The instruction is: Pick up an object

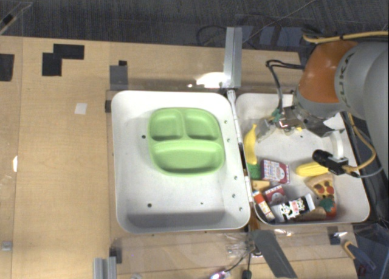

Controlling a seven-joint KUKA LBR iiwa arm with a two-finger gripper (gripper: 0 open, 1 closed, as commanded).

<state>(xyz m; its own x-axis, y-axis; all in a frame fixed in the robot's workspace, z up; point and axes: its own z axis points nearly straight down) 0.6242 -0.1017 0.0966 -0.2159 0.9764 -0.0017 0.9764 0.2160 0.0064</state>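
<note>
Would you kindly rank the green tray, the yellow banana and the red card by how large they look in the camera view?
1. Green tray, by far the largest.
2. Yellow banana, long and thin.
3. Red card, close to the banana in extent, so these two are uncertain.

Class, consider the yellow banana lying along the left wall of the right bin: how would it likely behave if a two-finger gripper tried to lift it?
The banana looks smooth and curved, so it may slip or rotate between fingers. It lies against the right bin wall, probably leaving little room for a finger. It looks like a toy, probably light and stiff.
</note>
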